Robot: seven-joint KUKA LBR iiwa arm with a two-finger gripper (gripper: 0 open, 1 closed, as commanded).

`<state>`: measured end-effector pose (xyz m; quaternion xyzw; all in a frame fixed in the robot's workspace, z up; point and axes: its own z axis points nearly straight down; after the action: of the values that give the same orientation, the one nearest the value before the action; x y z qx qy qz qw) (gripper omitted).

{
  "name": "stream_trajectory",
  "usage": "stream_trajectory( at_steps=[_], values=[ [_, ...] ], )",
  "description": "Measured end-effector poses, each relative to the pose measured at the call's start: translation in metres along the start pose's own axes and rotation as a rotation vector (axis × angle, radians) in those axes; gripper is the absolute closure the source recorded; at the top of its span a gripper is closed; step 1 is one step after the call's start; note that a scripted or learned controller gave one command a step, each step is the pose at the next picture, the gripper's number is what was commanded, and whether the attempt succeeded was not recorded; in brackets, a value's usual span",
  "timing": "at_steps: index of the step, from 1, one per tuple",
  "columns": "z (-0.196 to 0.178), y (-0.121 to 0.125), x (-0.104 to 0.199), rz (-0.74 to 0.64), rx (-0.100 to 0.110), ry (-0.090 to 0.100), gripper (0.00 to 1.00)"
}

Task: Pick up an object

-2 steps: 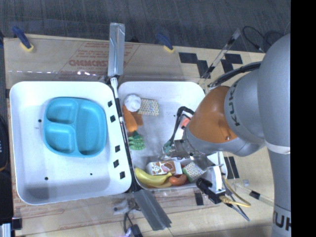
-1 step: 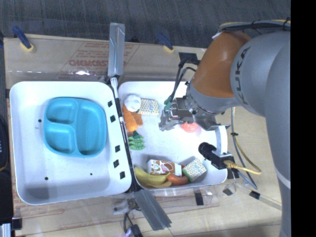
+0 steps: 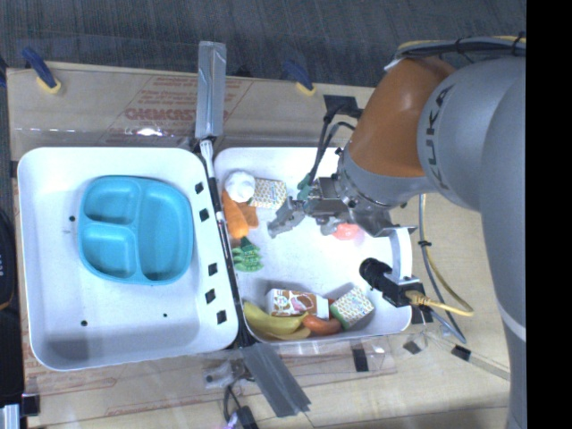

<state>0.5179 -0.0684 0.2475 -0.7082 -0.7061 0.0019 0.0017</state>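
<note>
— What do we have in the left bin (image 3: pixel 45 239)?
— We see a blue divided plate (image 3: pixel 137 228) lying flat in it.
— And the right bin (image 3: pixel 295 164)?
— We find a carrot (image 3: pixel 236 218) with a white ball (image 3: pixel 239 185) and a patterned box (image 3: pixel 269 192) at its far left. A banana (image 3: pixel 268 323), a small carton (image 3: pixel 298 303) and another patterned cube (image 3: pixel 352 307) lie along its near wall.
— The gripper (image 3: pixel 284 219)?
— We see it hanging over the right bin's middle, nothing visible between its fingers, just right of the carrot.
</note>
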Motion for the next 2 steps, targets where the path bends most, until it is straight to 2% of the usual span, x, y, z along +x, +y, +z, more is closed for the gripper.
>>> stream_trajectory(
  at_steps=[1, 2],
  values=[
    [0.081, -0.008, -0.043, 0.020, 0.004, 0.000, 0.00],
    [0.158, -0.039, -0.035, -0.020, -0.003, 0.002, 0.00]
  ],
)
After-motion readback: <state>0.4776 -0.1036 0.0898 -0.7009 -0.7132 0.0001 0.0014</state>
